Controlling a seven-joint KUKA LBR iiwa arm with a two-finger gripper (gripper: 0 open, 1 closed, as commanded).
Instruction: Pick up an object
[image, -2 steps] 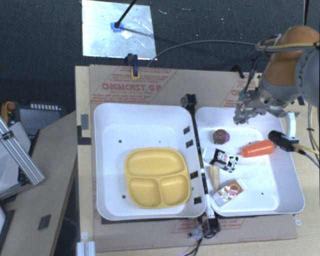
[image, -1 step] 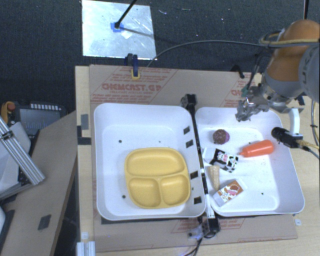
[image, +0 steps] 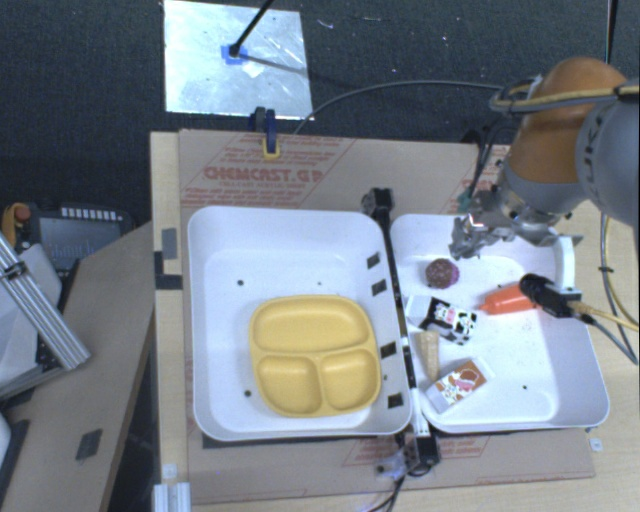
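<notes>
Dark carpet surrounds the bench; gripper (image: 466, 240), finger state I cannot tell, hangs near the right bin's (image: 585, 395) far edge, so descend squarely onto the chocolate doughnut (image: 442, 272).

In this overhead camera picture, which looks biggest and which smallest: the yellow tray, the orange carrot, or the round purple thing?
1. Yellow tray, by far the largest.
2. Orange carrot.
3. Round purple thing, though the carrot is partly hidden, so these two are close.
</notes>
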